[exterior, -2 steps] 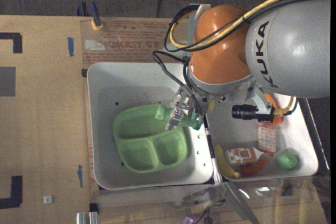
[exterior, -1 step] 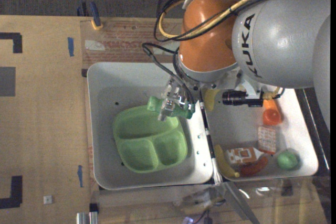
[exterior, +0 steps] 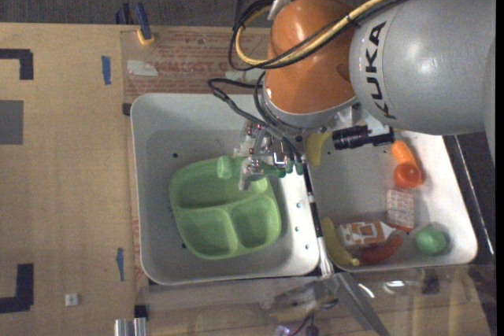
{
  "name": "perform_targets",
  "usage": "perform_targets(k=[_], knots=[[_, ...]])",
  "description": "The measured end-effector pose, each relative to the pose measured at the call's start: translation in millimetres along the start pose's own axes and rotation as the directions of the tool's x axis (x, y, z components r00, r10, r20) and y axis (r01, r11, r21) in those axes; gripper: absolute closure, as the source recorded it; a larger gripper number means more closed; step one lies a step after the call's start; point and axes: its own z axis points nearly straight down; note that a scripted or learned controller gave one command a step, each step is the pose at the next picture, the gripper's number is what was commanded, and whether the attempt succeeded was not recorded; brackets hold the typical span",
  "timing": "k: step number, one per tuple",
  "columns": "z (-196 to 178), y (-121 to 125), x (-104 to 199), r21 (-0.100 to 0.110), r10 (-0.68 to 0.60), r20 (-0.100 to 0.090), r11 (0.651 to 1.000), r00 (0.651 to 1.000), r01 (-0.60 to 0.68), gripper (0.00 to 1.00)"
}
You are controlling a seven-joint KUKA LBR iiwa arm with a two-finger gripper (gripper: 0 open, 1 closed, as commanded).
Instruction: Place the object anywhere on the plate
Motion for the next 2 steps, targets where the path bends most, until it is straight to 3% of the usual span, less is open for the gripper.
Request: perform_targets(k=[1, 2], knots=[[0.2, 2.0, 0.2, 0.0, 0.209, 0.001, 0.978, 0.978, -0.209, 1.0], [11.0, 5.1, -12.5, -0.001, 0.115, 0.004, 0.993, 0.993, -0.115, 1.0]])
